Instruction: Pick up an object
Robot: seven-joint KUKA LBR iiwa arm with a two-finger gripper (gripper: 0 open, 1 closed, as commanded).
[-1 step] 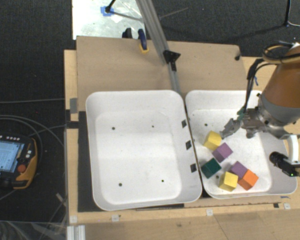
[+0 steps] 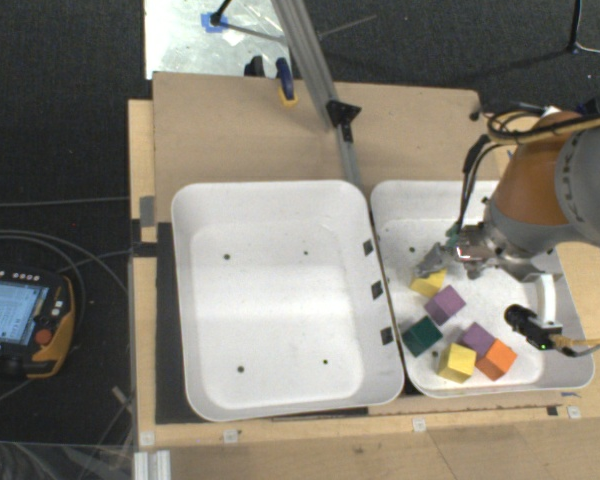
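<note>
In the right white plastic bin (image 2: 395,208), centre-right of the frame, the two-finger gripper (image 2: 442,258) hangs low, its grip state impossible to tell; the small yellow cube (image 2: 427,284) lies just below-left of it, nearest of the blocks

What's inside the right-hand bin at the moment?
The right bin holds six blocks: two yellow, two purple, one green and one orange. The arm covers its upper right part, so anything beneath there is hidden.
</note>
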